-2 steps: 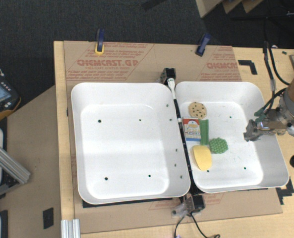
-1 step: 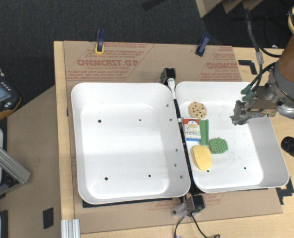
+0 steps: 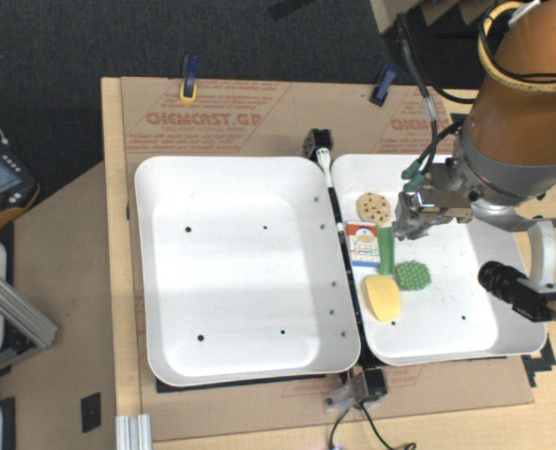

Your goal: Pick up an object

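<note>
Where the arm (image 3: pixel 521 82) reaches in from the right, its end effector (image 3: pixel 411 225) hangs low over the right bin (image 3: pixel 465 331), just above and right of the objects there; whether its fingers are spread or closed I cannot tell from this slant. Four small things lie close together near that bin's left wall. A round cookie (image 3: pixel 374 206) sits farthest back. Just in front of it is a small red and white box (image 3: pixel 362 245), with a green stick (image 3: pixel 386 251) lying along its right side. A green bumpy ball (image 3: pixel 412 275) rests to the right of the stick's near end, and a yellow piece (image 3: pixel 383 298) lies nearest the front, touching or almost touching the ball. Beside it, the left bin (image 3: pixel 165 251) shares the cardboard-covered worktop (image 3: pixel 127 157).
</note>
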### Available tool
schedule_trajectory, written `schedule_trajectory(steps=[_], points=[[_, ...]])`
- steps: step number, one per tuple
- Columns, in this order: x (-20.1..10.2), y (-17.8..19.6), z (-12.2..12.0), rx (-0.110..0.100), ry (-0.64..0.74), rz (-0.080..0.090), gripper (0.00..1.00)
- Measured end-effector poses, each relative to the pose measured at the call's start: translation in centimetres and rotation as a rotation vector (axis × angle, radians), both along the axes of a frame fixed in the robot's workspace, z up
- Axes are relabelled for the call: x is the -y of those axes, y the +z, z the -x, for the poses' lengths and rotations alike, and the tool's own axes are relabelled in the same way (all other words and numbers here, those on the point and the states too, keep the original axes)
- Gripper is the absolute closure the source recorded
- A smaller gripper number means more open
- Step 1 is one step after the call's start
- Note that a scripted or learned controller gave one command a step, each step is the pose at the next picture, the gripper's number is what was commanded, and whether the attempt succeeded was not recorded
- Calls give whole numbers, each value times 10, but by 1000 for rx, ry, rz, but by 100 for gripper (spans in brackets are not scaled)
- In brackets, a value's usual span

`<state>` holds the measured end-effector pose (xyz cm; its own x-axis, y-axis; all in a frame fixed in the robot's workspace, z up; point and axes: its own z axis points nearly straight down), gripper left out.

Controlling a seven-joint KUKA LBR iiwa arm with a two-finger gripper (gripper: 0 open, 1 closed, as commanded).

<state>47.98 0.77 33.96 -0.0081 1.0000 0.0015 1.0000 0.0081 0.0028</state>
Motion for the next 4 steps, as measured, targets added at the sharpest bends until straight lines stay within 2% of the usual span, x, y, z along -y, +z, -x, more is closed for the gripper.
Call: schedule_trajectory(steps=[1,2,3,4], points=[[-31,27,-11,3,-4,1,100],[-86,88,-7,5,-1,-1,100],[-66,97,0,2,-10,1,100],[-67,107,0,4,-7,2,100]])
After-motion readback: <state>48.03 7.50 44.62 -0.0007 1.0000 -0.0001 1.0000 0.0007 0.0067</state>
